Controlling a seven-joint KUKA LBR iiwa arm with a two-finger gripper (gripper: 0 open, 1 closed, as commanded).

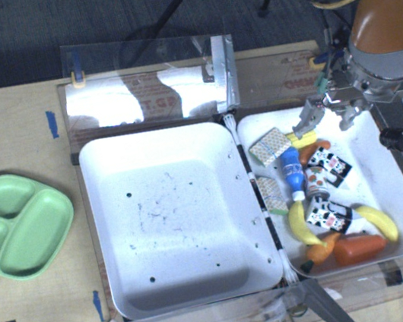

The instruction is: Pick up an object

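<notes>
Above the right white plastic bin's [402,183] far edge hangs the two-finger metal gripper [329,117], its fingers spread apart with nothing between them. Just below and left of it lie a checkered sponge block [270,146] and a blue-capped bottle [292,173]; farther below rest a yellow banana [377,222] and a red-orange vegetable [358,247].

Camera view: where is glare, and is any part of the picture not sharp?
In the camera view, strong glare whitens the clear panel behind the left bin; the end effector over the right bin looks slightly blurred; the bottle and bananas are soft but recognisable.
</notes>
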